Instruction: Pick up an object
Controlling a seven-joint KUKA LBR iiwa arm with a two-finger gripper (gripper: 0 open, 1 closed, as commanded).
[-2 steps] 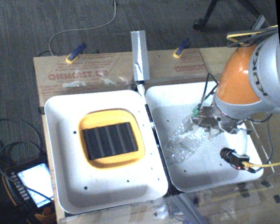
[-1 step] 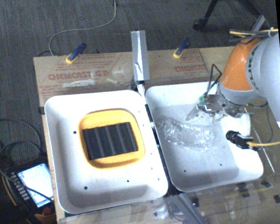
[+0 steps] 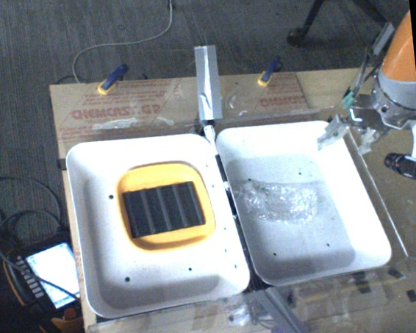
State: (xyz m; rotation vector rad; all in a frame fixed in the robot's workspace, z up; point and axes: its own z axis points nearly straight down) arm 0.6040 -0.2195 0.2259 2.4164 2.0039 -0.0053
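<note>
At the right edge of the view, the arm (image 3: pixel 403 67) reaches in over the top right corner of the right bin (image 3: pixel 371 244). Its orange band shows above a grey wrist, and the gripper (image 3: pixel 335 132) hangs at the bin's upper right rim. The tips look pale and blurred against the white wall, so whether the jaws are wide or narrow cannot be told, and nothing can be seen between them.

Inside the right bin lies a clear crumpled plastic piece (image 3: pixel 280 200), near the middle and a little toward the left wall, well apart from the gripper. In the left bin (image 3: pixel 95 285) sits a yellow tray (image 3: pixel 169 206) with a dark ribbed insert, lying flat at about the centre.

Both bins rest side by side on the table (image 3: pixel 69 110), touching along a middle seam. Two blue-and-yellow clamps (image 3: pixel 112 79) hold the far edge of the brown board, and a grey metal strip (image 3: pixel 208 88) stands between them behind the bins.
</note>
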